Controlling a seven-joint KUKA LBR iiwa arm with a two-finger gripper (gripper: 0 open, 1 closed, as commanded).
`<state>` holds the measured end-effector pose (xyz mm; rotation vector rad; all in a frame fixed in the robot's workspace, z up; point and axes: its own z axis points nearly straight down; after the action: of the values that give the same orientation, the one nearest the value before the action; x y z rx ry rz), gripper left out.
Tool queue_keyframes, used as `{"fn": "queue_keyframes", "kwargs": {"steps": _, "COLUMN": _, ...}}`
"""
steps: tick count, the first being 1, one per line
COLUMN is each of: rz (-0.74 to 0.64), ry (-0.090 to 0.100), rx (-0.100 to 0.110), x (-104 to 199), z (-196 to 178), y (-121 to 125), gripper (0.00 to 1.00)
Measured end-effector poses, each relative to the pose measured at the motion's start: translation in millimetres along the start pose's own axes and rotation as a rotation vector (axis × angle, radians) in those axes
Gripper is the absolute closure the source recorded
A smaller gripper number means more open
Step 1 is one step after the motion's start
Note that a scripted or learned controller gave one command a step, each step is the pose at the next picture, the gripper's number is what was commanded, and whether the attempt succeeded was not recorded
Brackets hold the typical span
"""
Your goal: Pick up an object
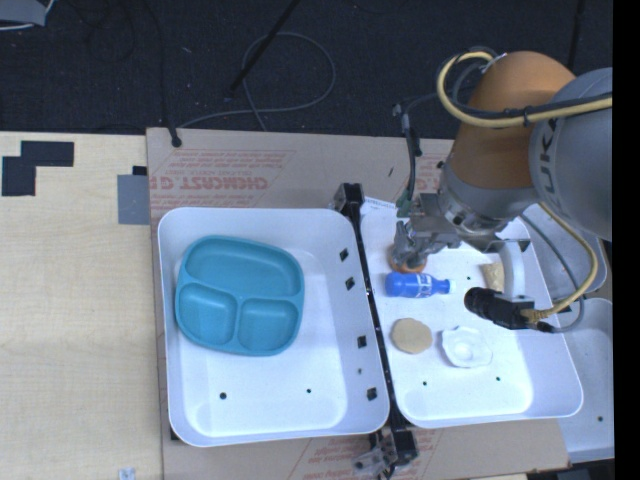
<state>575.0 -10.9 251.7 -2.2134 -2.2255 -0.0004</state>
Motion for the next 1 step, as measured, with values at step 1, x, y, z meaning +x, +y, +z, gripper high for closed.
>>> {"fn": "queue_keyframes", "kwargs": {"steps": 1, "rz": 0.001, "ry": -0.001, "rx": 0.0, "x": 48.7, "z": -3.2, "y": 16.4, "gripper": 1.0}}
